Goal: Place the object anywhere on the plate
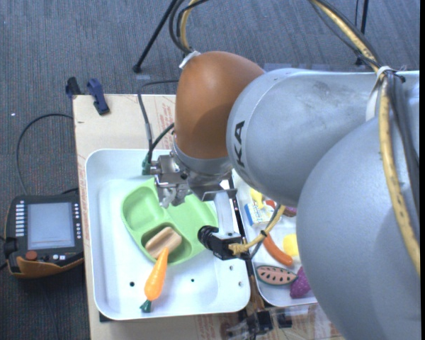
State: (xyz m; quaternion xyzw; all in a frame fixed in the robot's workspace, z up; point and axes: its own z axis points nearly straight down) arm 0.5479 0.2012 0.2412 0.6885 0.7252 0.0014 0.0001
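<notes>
A single fixed camera looks down at a slant from above the desk (120,105), taking in the left white bin (106,261) whole and part of the right bin (283,299); the grey arm (326,161), close under the lens, blocks much of the right side

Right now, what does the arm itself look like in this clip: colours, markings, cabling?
The arm is bulky, rounded and grey, with a glossy orange band above the wrist and black lettering, partly readable as KA, on the grey shell. Yellow and black cables loop over it. The gripper is a small metallic block of bare hardware.
</notes>
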